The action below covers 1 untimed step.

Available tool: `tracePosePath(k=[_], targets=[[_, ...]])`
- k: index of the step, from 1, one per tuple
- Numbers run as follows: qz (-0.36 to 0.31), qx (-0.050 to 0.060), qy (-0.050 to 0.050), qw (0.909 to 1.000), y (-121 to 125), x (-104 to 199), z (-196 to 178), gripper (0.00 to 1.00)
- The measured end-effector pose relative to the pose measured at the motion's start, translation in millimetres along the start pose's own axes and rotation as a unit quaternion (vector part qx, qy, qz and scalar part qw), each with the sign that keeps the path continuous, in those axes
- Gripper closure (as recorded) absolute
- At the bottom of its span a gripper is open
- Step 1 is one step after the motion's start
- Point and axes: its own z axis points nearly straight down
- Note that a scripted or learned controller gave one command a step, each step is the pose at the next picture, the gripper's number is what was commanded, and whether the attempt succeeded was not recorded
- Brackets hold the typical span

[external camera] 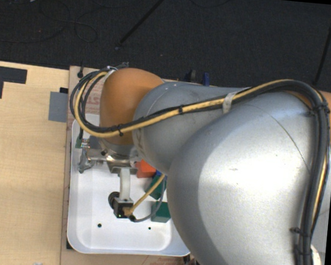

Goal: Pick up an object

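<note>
An orange object (146, 169) lies in the white bin (93, 236), toward the bin's right side and about midway along its length. Only a small corner shows from under the arm (248, 185), so its long axis and the way it points cannot be told. Just below it, nearer the bin's near edge and also on the right side, sits a green object (160, 211). Its visible strip runs roughly from the bin's far end toward its near end, and the rest is covered by the arm. The two pieces are near each other but do not appear to touch. The gripper (105, 159) hangs over the bin's far-left part, low above the floor and left of the orange object. It is hidden under the orange band (122, 98) of the wrist, so whether it is open or closed, or has hold of anything, cannot be told. Two small dark specks mark the bare floor of the bin near its near edge. The wooden bench (20, 172) extends to the left of the bin.
</note>
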Motion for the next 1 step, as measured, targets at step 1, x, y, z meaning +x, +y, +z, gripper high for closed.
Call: tracePosePath(k=[1], targets=[[-0.003,-0.014,0.004,0.9999,41.2,2.1,-123.5,0.00]])
